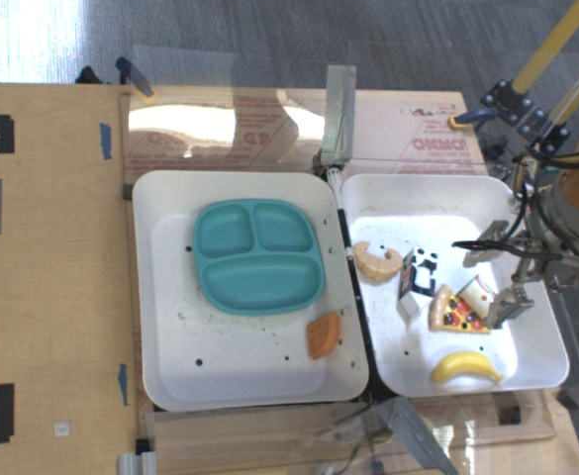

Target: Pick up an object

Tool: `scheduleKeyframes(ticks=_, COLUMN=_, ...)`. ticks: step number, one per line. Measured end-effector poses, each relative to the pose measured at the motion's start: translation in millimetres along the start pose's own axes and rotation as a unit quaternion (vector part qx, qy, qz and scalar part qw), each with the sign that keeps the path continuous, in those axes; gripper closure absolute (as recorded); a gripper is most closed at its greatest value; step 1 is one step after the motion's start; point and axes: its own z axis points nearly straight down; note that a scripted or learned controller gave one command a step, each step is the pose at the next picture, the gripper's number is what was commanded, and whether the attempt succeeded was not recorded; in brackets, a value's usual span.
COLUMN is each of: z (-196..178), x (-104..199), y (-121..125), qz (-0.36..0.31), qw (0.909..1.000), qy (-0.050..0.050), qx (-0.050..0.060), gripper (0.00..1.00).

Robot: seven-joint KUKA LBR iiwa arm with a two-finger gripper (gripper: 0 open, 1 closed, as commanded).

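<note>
In the right bin (398, 191) lie a tan croissant (377, 262), a black-and-white block (421, 272), a pizza slice (456, 314) and a yellow banana (466, 366). My gripper (498, 271) reaches in over this bin's right side, just right of the pizza slice. Its two fingers stand apart, one dark finger (483, 238) farther back and one grey finger (512, 305) nearer the front. I see nothing held between them. A small white and red piece (476, 293) lies by the pizza slice, close to the grey finger.
The left bin (160, 265) holds a teal divided plate (258, 255) and an orange-brown piece (323, 334) at its front right. A wall divides the two bins. Cables and the arm's wrist (556, 236) crowd the right bin's right rim.
</note>
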Motion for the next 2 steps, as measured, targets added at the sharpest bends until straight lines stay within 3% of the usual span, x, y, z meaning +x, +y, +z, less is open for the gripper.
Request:
scheduleKeyframes(ticks=1, z=116, x=-43, y=18, qz=0.144, qw=0.9894, qy=-0.019, qx=0.001, gripper=0.00)
scheduleKeyframes(ticks=2, z=102, x=-47, y=19, qz=0.143, qw=0.9895, qy=-0.024, qx=0.001, gripper=1.00)
